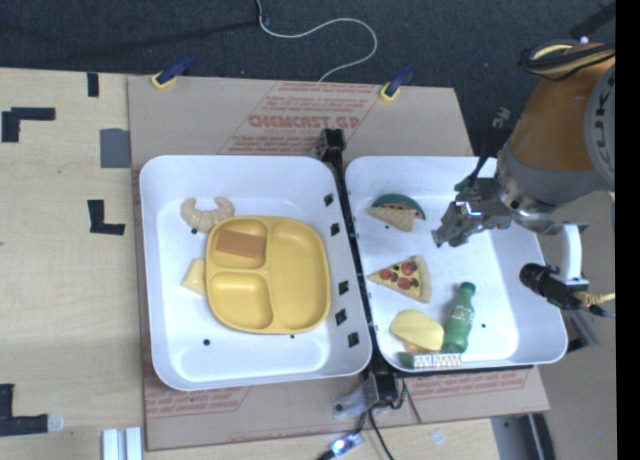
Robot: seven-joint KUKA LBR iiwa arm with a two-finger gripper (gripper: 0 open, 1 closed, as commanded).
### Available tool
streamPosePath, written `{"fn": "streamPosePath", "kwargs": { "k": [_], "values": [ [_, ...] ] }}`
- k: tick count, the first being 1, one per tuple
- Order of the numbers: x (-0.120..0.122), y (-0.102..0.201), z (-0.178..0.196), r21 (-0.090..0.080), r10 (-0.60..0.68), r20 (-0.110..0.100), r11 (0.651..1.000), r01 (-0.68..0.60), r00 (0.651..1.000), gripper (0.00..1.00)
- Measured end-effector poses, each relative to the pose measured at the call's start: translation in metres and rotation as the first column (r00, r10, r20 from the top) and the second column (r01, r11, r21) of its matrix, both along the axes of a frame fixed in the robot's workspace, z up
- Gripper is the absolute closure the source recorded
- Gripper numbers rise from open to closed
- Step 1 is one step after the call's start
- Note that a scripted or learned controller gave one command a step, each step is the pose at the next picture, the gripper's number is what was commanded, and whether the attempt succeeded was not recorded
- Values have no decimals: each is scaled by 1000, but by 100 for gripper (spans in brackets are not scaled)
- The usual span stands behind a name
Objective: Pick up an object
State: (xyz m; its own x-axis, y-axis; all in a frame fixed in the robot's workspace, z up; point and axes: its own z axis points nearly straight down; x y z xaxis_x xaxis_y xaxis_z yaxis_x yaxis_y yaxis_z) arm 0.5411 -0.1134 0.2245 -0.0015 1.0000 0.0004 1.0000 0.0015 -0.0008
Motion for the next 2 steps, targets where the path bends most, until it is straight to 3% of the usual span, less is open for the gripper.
{"fn": "streamPosePath", "kwargs": {
  "k": [1,2],
  "values": [
    [36,43,-11,0,4,0,1000,-4,1000,100],
    [53,61,4,0,2,1,1000,-2,1000,100]
  ]
}}
